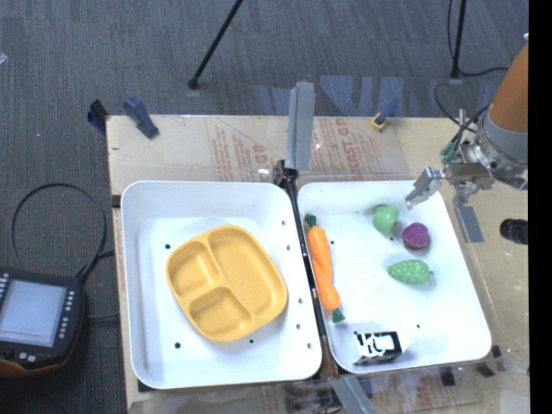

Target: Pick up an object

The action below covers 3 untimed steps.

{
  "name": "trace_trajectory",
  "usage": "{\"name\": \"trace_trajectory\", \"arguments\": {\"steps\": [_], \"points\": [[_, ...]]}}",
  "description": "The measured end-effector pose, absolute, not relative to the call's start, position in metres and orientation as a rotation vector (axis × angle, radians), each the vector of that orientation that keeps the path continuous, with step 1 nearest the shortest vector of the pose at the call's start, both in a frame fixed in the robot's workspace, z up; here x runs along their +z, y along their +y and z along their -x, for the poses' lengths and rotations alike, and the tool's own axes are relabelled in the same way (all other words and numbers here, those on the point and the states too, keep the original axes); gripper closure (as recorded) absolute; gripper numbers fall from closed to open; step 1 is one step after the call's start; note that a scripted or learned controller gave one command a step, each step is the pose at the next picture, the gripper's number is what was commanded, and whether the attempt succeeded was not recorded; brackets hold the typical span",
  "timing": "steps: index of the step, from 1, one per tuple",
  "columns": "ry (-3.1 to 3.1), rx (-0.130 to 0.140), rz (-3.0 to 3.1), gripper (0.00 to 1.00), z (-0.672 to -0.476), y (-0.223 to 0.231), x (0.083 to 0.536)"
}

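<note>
White plastic bins stand side by side on the bench, and I reach in from the right side. My gripper (446,188) is above the far right corner of the right bin (457,317). Its two fingers are spread apart: one finger (423,186) points toward the left over the bin's far edge, the other one (468,214) hangs over the right rim. Between them I see nothing, so I hold no object.

Inside the right bin lie several small objects. A light green round piece (385,219) is near the far side, close to my left finger but not touching it. Just beside it, to the right, is a purple round piece (416,235); the two are near each other and I cannot tell if they touch. A green bumpy piece (409,272) lies a little nearer to the camera, apart from both. An orange carrot (323,267) lies along the left wall of this bin, its length running from far to near, with a small green end at each tip. Near the front edge there is a black and white item (377,345); I cannot tell what it is.

The left bin (147,317) holds a yellow plate (226,281) with three compartments, turned at a slant. It is well apart from my gripper.

On the floor at the left stands a control pendant (34,317) with a grey screen and a black cable.
</note>
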State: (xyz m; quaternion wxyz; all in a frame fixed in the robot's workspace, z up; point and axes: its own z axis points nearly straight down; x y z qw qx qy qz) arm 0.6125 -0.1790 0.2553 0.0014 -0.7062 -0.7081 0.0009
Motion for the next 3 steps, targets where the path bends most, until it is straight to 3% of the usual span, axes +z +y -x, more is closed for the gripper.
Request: {"name": "trace_trajectory", "arguments": {"steps": [1,2,3], "points": [[-2.091,0.000,2.345,0.00,-0.634,-0.179,0.280],[-2.053,0.013,2.361,0.00,-0.605,-0.197,0.157],[-2.111,0.009,2.313,0.00,-0.601,-0.199,0.093]]}}
